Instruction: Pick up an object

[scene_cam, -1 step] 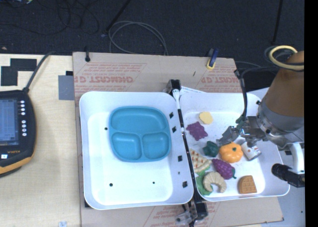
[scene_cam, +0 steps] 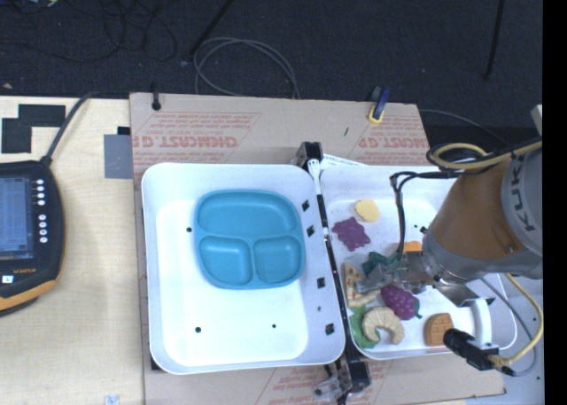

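Note:
The right bin (scene_cam: 416,183) holds several toy foods. A yellow piece (scene_cam: 367,210) and a purple leafy piece (scene_cam: 352,234) lie toward the far left. Nearer lie a dark teal piece (scene_cam: 379,264), a tan waffle-like piece (scene_cam: 353,282), a purple grape bunch (scene_cam: 400,300), a beige croissant (scene_cam: 384,323) on a green leaf (scene_cam: 359,328), and a brown cookie (scene_cam: 437,329). A small orange piece (scene_cam: 412,248) peeks out by the wrist. My gripper (scene_cam: 406,270) hangs low over the middle of this bin, just right of the teal piece and above the grapes. The arm's bulk hides its tips.
The left bin (scene_cam: 168,323) carries a blue divided tray (scene_cam: 248,237). A black divider with clips (scene_cam: 321,253) runs between the bins. A teach pendant (scene_cam: 22,226) lies on the bench at far left. The arm's orange band (scene_cam: 474,217) covers the right bin's right half.

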Robot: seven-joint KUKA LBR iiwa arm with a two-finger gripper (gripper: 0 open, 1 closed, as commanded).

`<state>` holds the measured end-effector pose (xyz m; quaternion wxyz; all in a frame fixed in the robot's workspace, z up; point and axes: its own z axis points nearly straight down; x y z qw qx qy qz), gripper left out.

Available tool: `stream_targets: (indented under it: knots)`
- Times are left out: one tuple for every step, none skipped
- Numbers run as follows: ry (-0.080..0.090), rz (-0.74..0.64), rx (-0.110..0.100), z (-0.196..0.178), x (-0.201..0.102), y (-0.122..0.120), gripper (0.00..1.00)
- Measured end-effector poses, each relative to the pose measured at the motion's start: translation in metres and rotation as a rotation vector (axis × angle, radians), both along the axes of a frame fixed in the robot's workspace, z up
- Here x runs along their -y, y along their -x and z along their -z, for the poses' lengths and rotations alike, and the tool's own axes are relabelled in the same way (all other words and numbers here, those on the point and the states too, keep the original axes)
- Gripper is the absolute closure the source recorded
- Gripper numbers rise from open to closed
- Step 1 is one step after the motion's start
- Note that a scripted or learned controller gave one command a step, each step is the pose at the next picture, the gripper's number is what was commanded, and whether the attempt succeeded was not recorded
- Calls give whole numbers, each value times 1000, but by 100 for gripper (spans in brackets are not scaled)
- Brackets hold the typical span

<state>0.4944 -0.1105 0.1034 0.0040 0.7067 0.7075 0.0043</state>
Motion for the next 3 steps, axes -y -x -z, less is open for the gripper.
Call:
stream_targets:
  knots:
    - [2, 6, 4, 9, -6, 2, 0]
    - [-4, 6, 7, -4, -8, 0, 100]
    - [0, 7, 6, -3, -6, 1, 0]
